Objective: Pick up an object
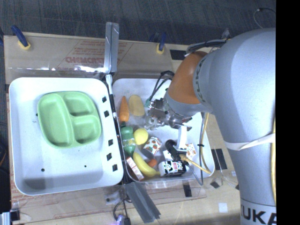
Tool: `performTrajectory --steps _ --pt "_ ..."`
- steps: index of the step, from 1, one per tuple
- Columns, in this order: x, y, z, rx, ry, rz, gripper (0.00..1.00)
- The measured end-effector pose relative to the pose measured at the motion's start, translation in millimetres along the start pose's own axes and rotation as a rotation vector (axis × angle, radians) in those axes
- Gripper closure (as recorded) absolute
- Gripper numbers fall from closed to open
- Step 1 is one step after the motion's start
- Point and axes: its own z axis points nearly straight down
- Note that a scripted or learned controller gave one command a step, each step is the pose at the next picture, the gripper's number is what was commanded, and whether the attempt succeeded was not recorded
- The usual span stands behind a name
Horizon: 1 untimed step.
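Bench with 2 white bins (18, 139), green tray (69, 118) in left bin, hand (157, 118) over cluttered right bin, grip state unclear.

A green divided tray (70, 119) with three compartments lies in the left white bin (28, 172), toward its far side. Both bins rest on a brown cardboard sheet (61, 50) printed with faded red lettering. Two blue clamps (20, 36) grip the sheet's far edge, one at the far left corner, the other (161, 43) farther right. Dark carpet (140, 6) lies beyond.
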Motion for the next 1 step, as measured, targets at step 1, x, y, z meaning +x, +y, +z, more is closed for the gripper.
performTrajectory --steps 1 --pt "0.1 0.0 0.0 0.000 0.000 0.000 0.00"
